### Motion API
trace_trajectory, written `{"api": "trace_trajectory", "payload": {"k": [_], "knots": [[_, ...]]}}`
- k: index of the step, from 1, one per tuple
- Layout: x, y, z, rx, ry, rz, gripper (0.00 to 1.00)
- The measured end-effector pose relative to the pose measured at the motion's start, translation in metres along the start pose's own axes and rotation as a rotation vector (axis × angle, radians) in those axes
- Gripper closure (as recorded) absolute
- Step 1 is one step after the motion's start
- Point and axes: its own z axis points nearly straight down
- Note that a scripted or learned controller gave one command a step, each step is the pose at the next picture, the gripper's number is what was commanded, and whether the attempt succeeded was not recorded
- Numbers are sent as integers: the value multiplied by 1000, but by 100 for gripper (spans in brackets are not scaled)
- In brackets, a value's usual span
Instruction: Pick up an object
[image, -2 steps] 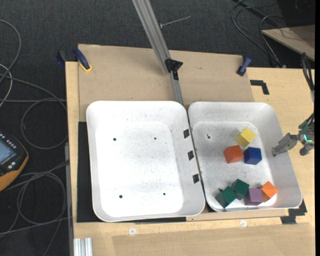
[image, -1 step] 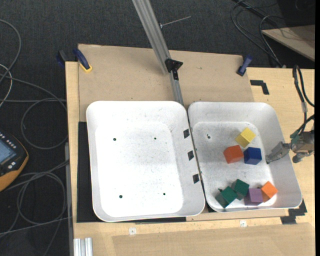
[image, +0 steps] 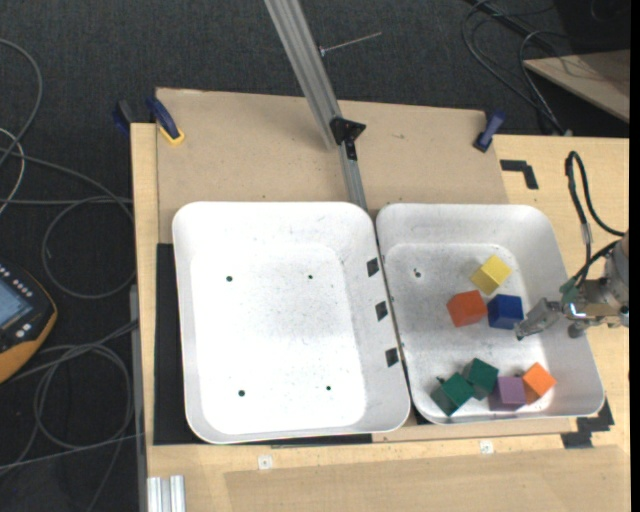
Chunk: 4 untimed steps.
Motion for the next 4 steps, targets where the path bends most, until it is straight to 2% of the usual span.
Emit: {"api": "trace_trajectory", "payload": {"k": [1, 2, 3, 4], "knots": [[0, -2, 64, 2, 1, 0, 0], [0, 0, 49, -8, -3, -1, 100], [1, 9, -13, -14, -6, -2, 100], [1, 10, -55, -12, -6, -3, 100]]}}
